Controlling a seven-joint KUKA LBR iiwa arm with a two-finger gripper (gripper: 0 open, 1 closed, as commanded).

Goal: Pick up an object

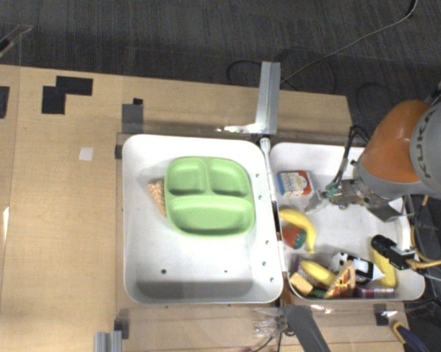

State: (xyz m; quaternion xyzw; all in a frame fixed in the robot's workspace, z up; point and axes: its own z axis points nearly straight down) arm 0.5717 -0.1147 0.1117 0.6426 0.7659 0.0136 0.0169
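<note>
Several toys crowd the right bin point(329, 157), so I hold my gripper point(332, 191), whose grasp I cannot tell, above bare floor beside the small carton point(294, 183) and should descend squarely over that isolated target.

Green tray point(207, 195), white bins point(195, 279), yellow banana point(298, 223), orange-banded arm point(398, 149).

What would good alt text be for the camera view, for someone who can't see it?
Seen from above, a grey robot arm with an orange band reaches from the right over the right white bin of toy food, including a banana. The left bin holds a green divided tray.
</note>
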